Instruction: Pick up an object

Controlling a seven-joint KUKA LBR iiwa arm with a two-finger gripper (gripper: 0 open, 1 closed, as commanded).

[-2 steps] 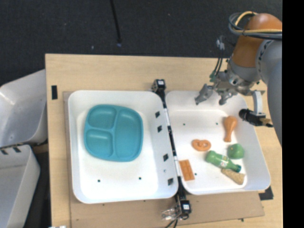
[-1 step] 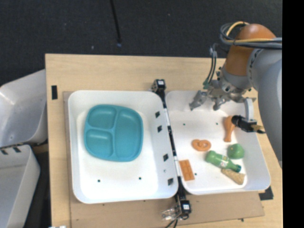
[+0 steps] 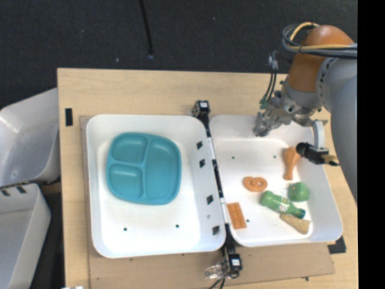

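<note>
Claw [image 3: 264,127] over right bin [image 3: 240,128] back edge — grip state unclear, orange pretzel [image 3: 255,183], green bottle [image 3: 280,203] nearby, teal plate [image 3: 144,167] left.

Floor [image 3: 180,23]: dark carpet, far side.
Bench [image 3: 150,89]: pale wood, centre.
Left edge: white furniture [image 3: 27,137] beside the bench.
Light: even.

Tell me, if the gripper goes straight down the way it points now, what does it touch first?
Probably the bare white floor of the right bin near its back edge. The gripper hangs there, apart from the toys, though depth is hard to judge.
</note>
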